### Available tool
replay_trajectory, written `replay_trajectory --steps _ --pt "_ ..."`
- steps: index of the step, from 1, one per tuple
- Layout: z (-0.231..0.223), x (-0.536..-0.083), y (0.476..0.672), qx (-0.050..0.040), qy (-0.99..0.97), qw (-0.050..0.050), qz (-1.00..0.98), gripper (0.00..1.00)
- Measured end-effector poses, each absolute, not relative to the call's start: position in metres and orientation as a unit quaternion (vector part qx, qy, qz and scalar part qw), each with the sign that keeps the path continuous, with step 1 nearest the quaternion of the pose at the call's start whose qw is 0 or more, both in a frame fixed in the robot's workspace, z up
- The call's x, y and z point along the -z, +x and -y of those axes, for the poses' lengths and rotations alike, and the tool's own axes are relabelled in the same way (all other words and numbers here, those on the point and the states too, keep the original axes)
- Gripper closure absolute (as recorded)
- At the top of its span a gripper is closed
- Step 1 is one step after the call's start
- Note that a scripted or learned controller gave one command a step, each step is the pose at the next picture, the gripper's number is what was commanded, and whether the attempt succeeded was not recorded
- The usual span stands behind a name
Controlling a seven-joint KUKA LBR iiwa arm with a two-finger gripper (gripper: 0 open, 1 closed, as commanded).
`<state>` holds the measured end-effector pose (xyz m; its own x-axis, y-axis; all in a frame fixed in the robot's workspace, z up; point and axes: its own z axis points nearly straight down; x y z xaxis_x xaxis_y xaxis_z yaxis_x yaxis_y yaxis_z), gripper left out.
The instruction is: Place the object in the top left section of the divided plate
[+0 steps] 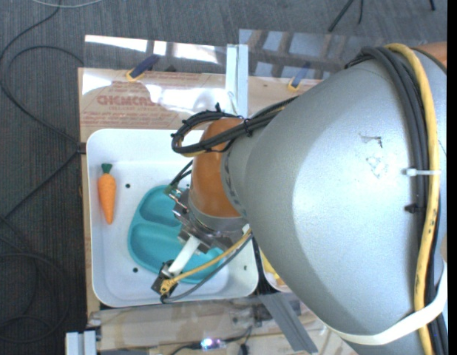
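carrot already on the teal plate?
No, the carrot lies on the white bin floor left of the divided plate, with a gap between them.

Tabletop (140,98) of pale wood, white bin (117,287) resting on it at left, toy carrot (106,192) and teal divided plate (149,231) lying in the bin, apart.

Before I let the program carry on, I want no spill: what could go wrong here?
The toy carrot lies on the white bin floor left of the teal divided plate, apart from it, so placement may fail. The arm hangs over the plate and hides its right part; descending could knock it.
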<state>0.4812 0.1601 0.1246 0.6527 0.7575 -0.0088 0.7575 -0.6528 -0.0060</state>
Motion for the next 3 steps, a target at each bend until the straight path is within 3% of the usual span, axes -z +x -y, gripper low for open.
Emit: replay_trajectory --steps 1,2,3 --pt "-0.121 -0.091 0.485 0.0041 -0.893 0.007 0.451 1.0" --pt "-0.158 -0.202 0.546 -0.0033 -0.908 -0.002 0.418 1.0" --pt "-0.158 -0.201 0.546 -0.0039 -0.908 -0.002 0.418 0.0"
